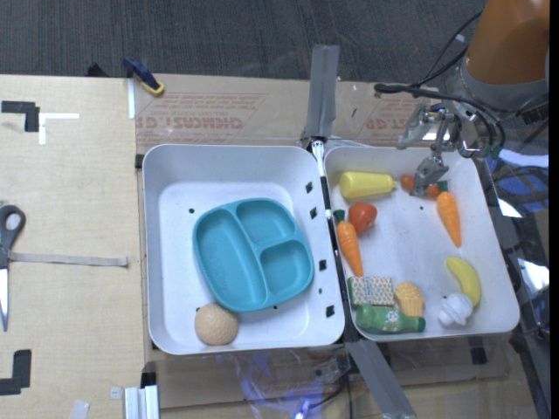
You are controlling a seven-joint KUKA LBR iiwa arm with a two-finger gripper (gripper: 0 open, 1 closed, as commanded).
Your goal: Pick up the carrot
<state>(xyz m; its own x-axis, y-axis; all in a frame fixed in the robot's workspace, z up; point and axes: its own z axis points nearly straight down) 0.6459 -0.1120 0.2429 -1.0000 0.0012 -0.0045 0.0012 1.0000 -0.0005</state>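
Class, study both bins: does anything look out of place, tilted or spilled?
Little stands out. The blue divided plate lies askew in the left bin, a round beige ball against its lower edge. One carrot rests tight against the right bin's left wall. Nothing looks spilled.

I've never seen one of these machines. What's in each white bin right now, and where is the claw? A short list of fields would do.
left bin: blue three-compartment plastic plate; tan round ball at its near edge
right bin: two orange carrots, yellow banana, red tomato, yellow pepper, corn cob
claw: over the right bin's far side, just above the right-hand carrot's top
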